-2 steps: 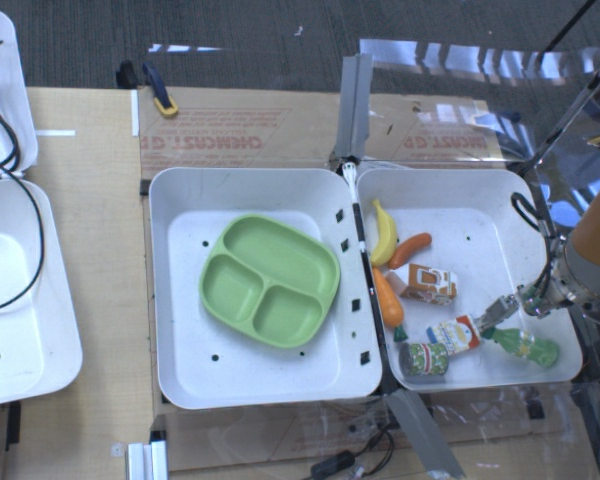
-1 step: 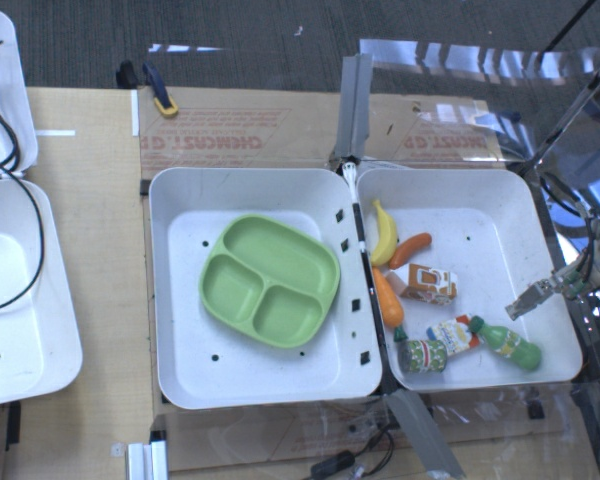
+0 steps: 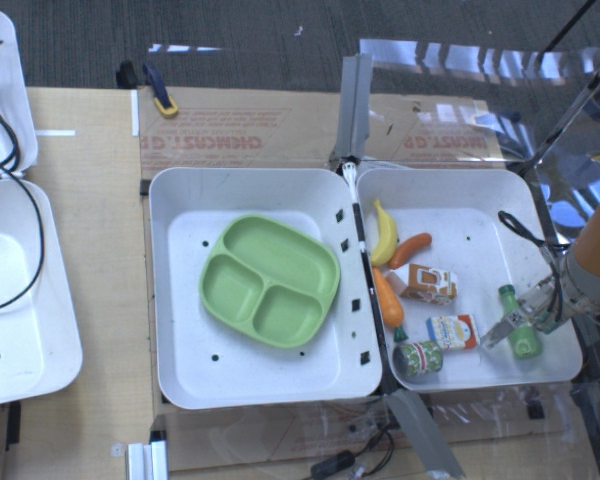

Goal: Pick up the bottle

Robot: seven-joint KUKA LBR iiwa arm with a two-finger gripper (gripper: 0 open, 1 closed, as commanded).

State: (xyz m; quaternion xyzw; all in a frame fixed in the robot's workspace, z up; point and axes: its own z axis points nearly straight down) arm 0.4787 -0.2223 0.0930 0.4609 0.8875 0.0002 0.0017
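Right bin (image 3: 480, 218), nr edge: can (image 3: 418, 358) at 7 o'clock, green bottle (image 3: 520, 328) at 4 o'clock w/ gripper (image 3: 525, 316) on it, grip state can't tell. Farther in: cartons, carrots, banana (image 3: 383, 233). Left bin (image 3: 180, 298): green divided plate (image 3: 270, 281), ctr.

You're looking at a robotics lab: white bins (image 3: 170, 268) taped to a cardboard-covered surface (image 3: 240, 133) at twelve o'clock, loose cables (image 3: 5, 118) (at nine o'clock), grey carpet (image 3: 230, 8).
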